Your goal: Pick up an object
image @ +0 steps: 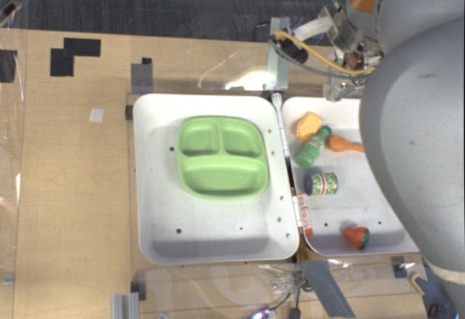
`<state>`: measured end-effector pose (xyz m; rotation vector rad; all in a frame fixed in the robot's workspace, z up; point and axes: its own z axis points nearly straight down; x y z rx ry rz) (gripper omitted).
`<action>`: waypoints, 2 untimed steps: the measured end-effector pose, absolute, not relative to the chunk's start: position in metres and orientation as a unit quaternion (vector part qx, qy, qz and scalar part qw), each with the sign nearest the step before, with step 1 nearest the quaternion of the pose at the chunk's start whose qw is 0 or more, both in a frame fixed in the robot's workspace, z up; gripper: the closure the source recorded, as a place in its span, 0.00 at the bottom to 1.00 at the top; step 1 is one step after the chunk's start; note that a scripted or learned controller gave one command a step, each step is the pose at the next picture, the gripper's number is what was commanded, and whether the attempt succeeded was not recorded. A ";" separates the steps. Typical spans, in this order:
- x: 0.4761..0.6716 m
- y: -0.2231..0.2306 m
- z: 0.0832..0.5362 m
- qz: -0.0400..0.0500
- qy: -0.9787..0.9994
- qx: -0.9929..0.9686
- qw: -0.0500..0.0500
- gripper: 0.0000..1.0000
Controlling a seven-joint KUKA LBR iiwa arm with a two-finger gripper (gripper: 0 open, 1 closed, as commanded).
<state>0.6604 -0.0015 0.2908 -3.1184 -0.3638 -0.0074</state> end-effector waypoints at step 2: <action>0.659 -0.014 0.199 0.000 -0.102 -0.995 0.001 1.00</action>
